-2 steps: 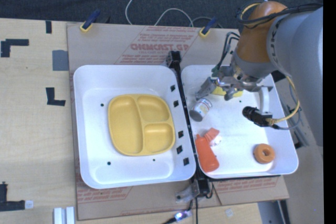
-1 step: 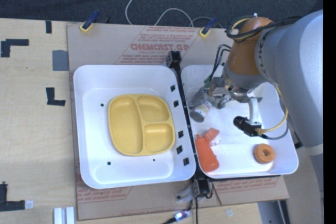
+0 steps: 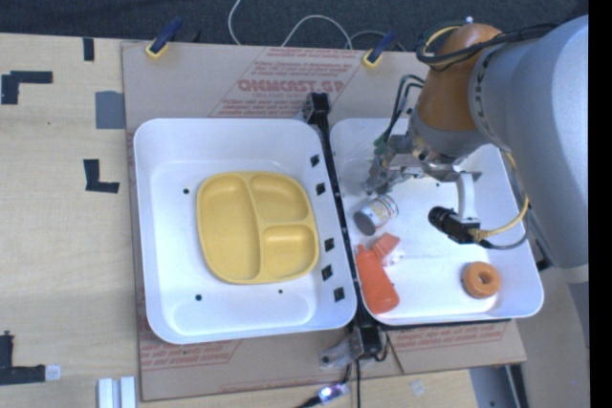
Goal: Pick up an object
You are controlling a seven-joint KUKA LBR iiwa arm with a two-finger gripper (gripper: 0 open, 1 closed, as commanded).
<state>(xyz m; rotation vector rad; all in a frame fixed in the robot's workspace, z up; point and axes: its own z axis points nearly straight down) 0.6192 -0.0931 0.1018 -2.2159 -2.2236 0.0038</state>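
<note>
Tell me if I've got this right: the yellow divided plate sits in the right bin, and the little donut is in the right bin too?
Not quite. The camera view shows the yellow divided plate in the left bin, by itself. The donut is indeed in the right bin, near its front corner.

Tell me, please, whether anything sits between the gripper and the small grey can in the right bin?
Nothing visible does: the gripper hangs just above the grey can. The orange bottle and donut lie farther off.
</note>
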